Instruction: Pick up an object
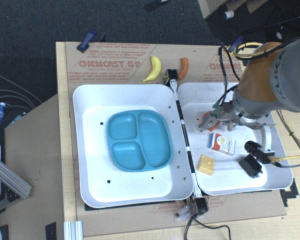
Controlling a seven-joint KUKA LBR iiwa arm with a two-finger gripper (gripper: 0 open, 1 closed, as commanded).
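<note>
A: Hovering over the right bin (275, 180), where does the claw (216, 122) sit?

B: Low over the bin's floor; how wide it's spread, I cannot tell.

A: And the nearest object?

B: A small white carton (221, 143) lies just below the claw, long axis slanting rightward; yellow block (206, 165) farther down.

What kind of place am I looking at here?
Probably a robotics lab: a robot arm reaches over two white bins on a bench, with toy-like items such as a banana, and loose cables on the floor.
</note>
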